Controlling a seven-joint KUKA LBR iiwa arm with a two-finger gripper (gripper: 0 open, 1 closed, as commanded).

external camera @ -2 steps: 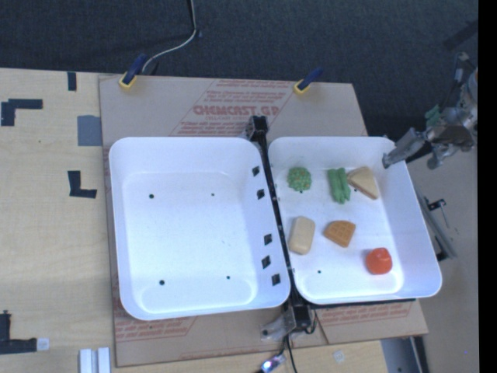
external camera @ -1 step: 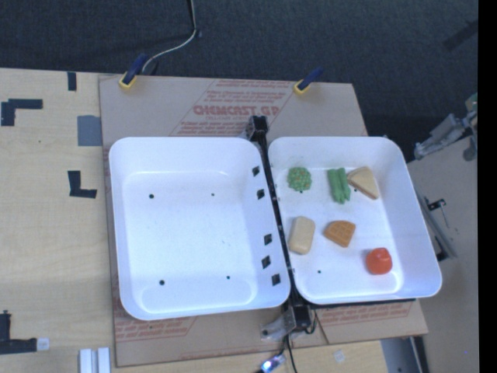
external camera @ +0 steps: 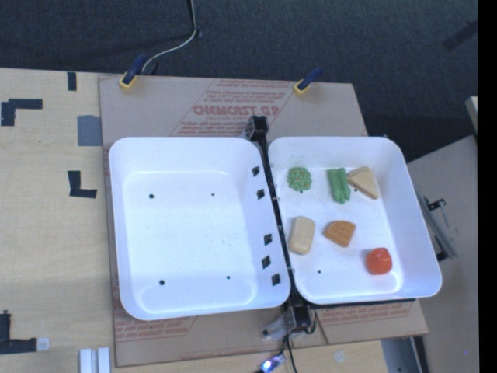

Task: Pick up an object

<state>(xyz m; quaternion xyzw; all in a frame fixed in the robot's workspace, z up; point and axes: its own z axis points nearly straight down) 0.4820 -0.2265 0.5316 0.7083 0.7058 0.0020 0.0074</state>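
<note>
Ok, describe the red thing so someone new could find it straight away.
Look in the right-hand white bin, toward its near right corner. The small red tomato-like piece sits there alone, right of the orange wedge, the only red item.

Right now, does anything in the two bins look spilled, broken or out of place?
Nothing stands out. Six small food pieces lie apart in the right bin: a green clump, green stalk, pale wedge, beige roll, orange piece and red piece.
</note>
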